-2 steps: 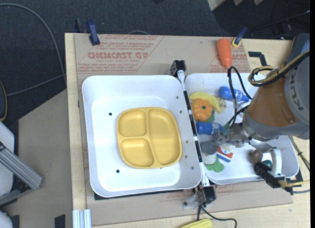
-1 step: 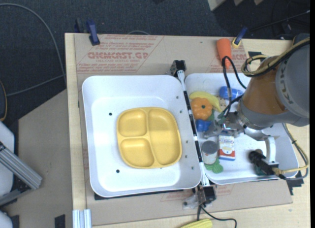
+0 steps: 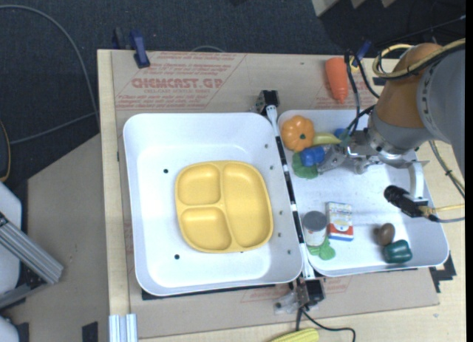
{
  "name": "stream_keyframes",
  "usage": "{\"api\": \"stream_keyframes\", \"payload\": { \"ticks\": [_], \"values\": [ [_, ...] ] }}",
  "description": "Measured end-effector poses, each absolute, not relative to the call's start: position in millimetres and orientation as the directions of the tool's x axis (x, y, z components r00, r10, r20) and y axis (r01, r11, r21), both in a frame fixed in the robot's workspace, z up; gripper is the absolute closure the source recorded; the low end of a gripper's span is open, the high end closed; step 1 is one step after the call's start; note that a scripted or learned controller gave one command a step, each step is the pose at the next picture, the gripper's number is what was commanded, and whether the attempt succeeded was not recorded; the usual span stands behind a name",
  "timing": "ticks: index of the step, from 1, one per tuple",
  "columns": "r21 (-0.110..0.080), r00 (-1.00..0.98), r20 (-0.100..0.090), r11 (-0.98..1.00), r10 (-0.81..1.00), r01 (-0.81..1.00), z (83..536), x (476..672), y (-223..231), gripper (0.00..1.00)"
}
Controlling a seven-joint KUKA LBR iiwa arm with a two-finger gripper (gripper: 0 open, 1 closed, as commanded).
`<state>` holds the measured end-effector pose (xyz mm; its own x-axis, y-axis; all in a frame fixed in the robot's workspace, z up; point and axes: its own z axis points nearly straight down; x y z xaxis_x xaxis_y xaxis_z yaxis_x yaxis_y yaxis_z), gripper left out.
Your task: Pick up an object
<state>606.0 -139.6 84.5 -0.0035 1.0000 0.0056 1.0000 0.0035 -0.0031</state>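
Nothing lifted yet: claw (image 3: 334, 154) sits low beside blue object (image 3: 312, 156) in right bin (image 3: 432, 248); its spread cannot be told.

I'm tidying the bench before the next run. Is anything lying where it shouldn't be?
Yes. An orange carrot-like toy lies on the cardboard outside both bins, beyond the right bin. Something yellow also pokes in at the bench's near edge.

The bench (image 3: 185, 82) bears 2 white bins (image 3: 148, 185) and an orange carrot (image 3: 337, 79).
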Motion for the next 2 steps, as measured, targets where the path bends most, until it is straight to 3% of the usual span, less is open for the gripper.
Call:
{"api": "stream_keyframes", "payload": {
  "ticks": [1,2],
  "values": [
    [-0.088,-0.021,0.045,0.025,0.999,0.996,82.7,655.5,-158.6,0.0],
    [-0.054,-0.014,0.036,0.016,0.999,0.998,82.3,654.2,-157.8,0.0]
  ]
}}
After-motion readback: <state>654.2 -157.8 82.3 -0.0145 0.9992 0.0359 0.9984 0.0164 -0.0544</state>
